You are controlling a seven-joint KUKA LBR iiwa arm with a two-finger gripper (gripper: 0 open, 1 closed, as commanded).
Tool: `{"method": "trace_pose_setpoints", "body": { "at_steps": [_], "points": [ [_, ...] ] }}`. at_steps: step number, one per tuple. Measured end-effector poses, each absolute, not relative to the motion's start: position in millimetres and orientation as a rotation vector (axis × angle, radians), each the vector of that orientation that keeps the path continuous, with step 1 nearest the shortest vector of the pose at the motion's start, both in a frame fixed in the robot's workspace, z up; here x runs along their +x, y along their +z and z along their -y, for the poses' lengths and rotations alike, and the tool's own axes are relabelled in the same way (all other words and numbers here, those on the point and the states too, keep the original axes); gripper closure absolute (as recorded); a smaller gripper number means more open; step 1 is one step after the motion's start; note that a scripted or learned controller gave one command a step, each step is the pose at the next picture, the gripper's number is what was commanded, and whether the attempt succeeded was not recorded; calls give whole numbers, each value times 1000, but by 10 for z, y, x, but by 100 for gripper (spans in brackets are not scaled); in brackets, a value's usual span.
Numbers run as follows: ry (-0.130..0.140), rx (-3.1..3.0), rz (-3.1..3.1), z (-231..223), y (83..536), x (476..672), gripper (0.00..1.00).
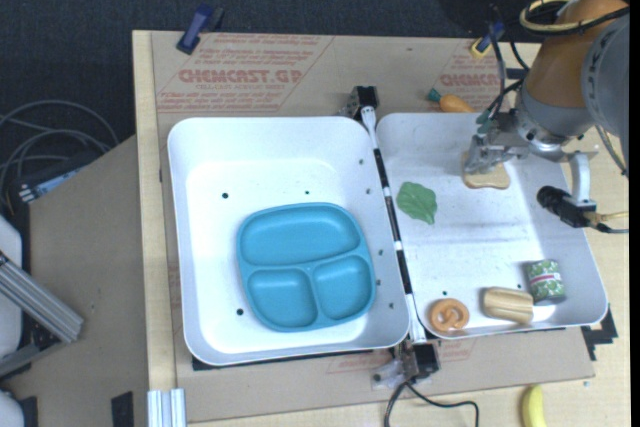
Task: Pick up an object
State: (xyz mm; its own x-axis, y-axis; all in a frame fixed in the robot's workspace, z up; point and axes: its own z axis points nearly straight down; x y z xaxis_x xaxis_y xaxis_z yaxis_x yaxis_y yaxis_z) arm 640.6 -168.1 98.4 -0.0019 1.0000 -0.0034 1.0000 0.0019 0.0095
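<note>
1. On the desk stand two white bins side by side: the left bin and the right bin.
2. Nearest, at about 6 o'clock of the right bin, there are three small things in a row: one pretzel-like ring, one tan bread roll and one small green can.
3. One blue divided plate with three compartments lies in the left bin, at about 5 o'clock from that bin's centre.
4. One green leaf lies flat in the right bin, at about 9 o'clock of it, near the wall between the bins.
5. One tan flat piece, like a slice of toast, lies at about 12 o'clock of the right bin.
6. The one gripper is low over this tan piece and seems to touch its upper edge. I cannot tell if the gripper is spread or pressed together, and nothing is seen pinched in it.
7. Farthest, one small orange thing lies on the desk, behind the right bin.
</note>
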Motion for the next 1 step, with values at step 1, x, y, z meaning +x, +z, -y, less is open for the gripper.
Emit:
{"method": "trace_pose_setpoints", "body": {
  "at_steps": [1],
  "points": [
    [-2, 2223, -2221, 2024, 1151, 5848, 100]
  ]
}}
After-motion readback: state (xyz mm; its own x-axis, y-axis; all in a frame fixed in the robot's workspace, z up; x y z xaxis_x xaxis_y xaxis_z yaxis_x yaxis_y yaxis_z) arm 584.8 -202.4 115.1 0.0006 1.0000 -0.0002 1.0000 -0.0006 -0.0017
